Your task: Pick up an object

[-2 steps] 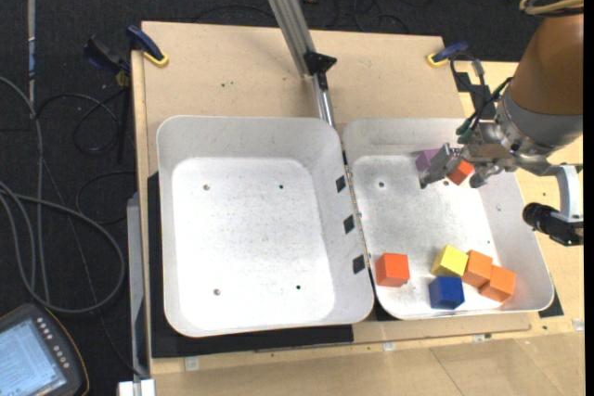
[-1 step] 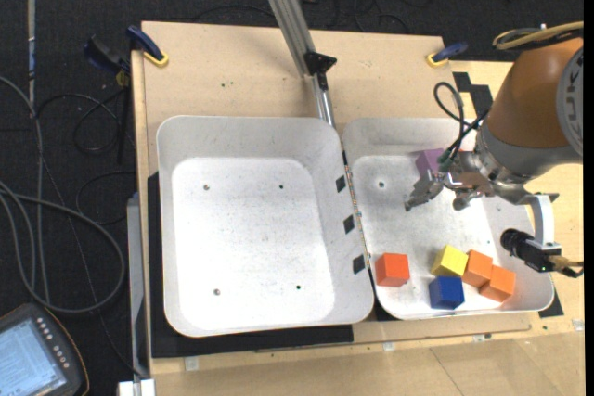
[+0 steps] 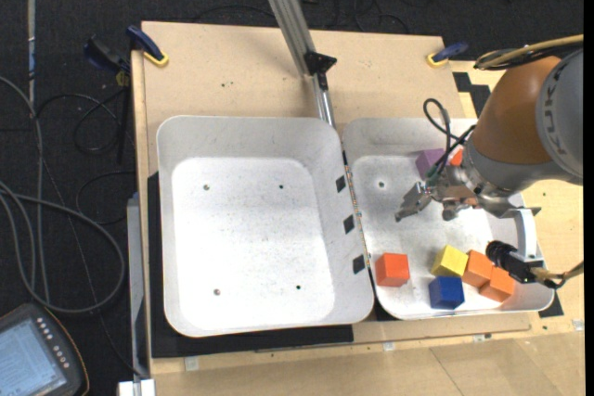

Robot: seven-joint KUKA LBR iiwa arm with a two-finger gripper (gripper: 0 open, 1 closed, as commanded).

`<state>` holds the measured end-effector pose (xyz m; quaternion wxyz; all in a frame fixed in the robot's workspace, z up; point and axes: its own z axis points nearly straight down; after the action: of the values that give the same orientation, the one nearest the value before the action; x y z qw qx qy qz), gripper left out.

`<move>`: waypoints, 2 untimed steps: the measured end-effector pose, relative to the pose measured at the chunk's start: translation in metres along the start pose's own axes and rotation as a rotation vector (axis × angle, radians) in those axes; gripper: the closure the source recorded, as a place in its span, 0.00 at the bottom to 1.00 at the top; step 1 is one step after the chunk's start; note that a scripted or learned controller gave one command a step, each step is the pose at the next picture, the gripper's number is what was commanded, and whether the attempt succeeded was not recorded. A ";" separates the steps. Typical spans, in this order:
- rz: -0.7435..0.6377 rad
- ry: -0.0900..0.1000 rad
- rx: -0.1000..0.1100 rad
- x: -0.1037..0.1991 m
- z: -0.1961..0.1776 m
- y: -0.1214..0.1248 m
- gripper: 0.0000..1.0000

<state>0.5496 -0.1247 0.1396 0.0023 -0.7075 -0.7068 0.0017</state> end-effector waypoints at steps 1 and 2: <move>0.000 -0.001 -0.007 0.000 -0.013 0.001 1.00; -0.004 -0.003 -0.013 0.001 -0.077 0.004 1.00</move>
<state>0.5535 -0.1242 0.2163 -0.0033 -0.7061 -0.7081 -0.0020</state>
